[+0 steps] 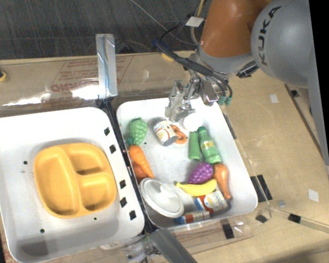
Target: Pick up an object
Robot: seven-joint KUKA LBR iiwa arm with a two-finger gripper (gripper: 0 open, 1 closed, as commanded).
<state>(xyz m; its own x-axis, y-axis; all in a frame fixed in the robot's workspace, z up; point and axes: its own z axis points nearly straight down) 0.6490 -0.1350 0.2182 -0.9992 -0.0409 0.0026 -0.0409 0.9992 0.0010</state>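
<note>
I see the gripper (180, 105) low over the right bin's (230, 137) far edge — I cannot tell its grip; nothing is lifted yet, the small can (166, 132) lies just below it — pick remains

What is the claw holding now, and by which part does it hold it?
It cannot be told. The claw hangs over the far end of the right bin, just above a small white object, but no grasp is visible.
</note>
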